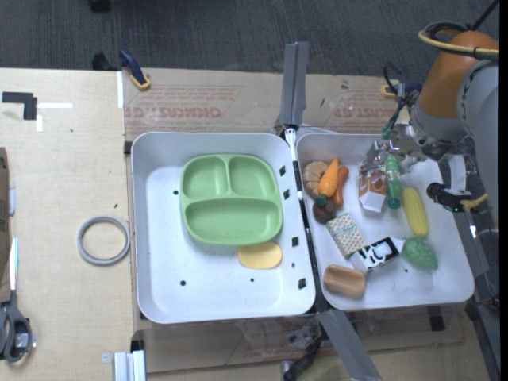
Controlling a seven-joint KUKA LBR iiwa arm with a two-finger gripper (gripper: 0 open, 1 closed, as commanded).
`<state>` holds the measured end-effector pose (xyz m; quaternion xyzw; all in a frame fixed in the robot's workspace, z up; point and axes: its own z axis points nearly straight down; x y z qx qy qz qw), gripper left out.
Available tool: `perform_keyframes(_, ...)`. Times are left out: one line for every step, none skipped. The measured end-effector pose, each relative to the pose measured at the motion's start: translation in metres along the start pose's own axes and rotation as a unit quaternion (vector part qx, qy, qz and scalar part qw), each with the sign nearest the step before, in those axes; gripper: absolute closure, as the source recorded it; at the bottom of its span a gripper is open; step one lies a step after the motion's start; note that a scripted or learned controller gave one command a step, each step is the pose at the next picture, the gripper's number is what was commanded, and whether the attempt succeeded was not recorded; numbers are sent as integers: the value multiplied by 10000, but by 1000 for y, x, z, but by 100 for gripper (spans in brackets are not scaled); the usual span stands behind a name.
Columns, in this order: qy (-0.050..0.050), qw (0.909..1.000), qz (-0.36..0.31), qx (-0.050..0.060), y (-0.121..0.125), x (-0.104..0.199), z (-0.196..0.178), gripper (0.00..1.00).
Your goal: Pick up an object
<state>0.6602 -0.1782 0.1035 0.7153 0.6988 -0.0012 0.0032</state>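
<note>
The pincer [381,159] is hanging over the far part of the right bin [444,288], just above a green bottle [392,182] and a small white carton [371,190]; whether it is apart or together cannot be told from this slant, and nothing is visibly sitting between its tips. The grey arm [452,86] with its orange band is reaching in from the right.

Just right of the bottle a yellow corn cob [415,210] is lying lengthwise, and nearer the front a green leafy vegetable [420,253] is resting near the bin's right wall. Left of the carton, an orange carrot [330,178] is lying against a tan pastry [314,173], with a dark brown piece [324,209] just below them. A patterned packet [345,233] and a black-and-white box [378,253] are lying in the middle, and a bread roll [344,280] is sitting at the front.

In the left bin [159,284] a green divided plate [232,198] is lying flat, a yellow chip-like piece [260,255] touching its near edge.

On the table [55,181], a grey tape ring [104,239] is lying left of the bins, scissors [14,324] at the left edge.
</note>
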Motion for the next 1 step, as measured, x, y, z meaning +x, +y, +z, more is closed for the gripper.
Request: perform_keyframes(22, 9993, 369, 14, -6, 68, -138, 100)
